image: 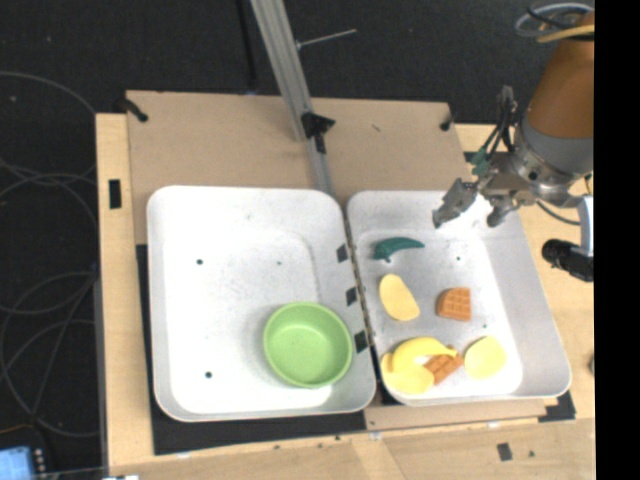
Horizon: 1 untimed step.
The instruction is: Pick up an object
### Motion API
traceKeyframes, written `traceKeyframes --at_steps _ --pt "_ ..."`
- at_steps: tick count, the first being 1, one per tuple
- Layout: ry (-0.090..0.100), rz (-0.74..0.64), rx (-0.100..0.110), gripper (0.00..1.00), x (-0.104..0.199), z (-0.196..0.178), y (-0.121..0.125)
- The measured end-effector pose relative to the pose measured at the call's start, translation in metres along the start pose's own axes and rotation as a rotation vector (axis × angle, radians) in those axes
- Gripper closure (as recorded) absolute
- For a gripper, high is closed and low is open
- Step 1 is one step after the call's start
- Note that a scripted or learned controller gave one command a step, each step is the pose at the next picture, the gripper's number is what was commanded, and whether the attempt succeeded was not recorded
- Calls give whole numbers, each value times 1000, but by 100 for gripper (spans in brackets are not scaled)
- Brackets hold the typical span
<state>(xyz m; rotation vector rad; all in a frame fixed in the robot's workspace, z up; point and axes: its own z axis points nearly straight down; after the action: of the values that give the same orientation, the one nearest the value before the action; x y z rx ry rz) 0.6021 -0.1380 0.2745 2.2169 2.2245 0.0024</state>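
Bins: two, white and shallow, a left bin [200,228] and a right bin [520,298]. Left bin holds one green bowl [308,344]. Right bin holds six small pieces: one teal curved piece [397,248], one pale yellow oval piece [399,298], one orange waffle-like piece [454,304], one yellow dish [412,360], one small orange piece [442,368] and one yellow round piece [485,358].

You see the gripper [470,208] above the right bin's [520,268] far end, fingers spread with nothing between them. Below it lie a teal piece [397,248], a yellow oval [399,298], an orange waffle [454,304] and yellow shapes [420,363] near the front edge. The left bin [220,258] holds a green bowl [307,343].
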Motion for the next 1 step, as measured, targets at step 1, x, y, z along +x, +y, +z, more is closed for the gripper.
traceKeyframes --at_steps 1 --pt "1 0 0 0 0 0 0"
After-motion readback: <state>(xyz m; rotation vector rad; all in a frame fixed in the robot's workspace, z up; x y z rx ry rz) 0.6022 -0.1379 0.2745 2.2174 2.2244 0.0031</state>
